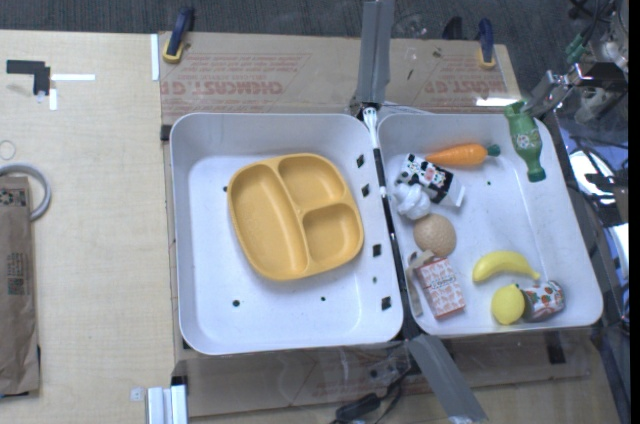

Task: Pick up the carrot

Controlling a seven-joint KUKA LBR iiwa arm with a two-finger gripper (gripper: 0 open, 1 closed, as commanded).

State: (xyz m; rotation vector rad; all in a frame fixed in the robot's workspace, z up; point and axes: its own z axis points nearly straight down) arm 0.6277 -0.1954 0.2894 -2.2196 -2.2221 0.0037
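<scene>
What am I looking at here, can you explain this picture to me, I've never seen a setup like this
One fixed camera looks down at a slant on a workbench. Two shallow white bins sit side by side. The left bin holds a yellow divided plate. The right bin holds toy food: the carrot near the top, a green bottle, a banana, a lemon, a small carton and other small items. A robot arm reaches in from the right; parts of it show at the upper right edge. The carrot lies free in its bin, not yet picked up.
</scene>
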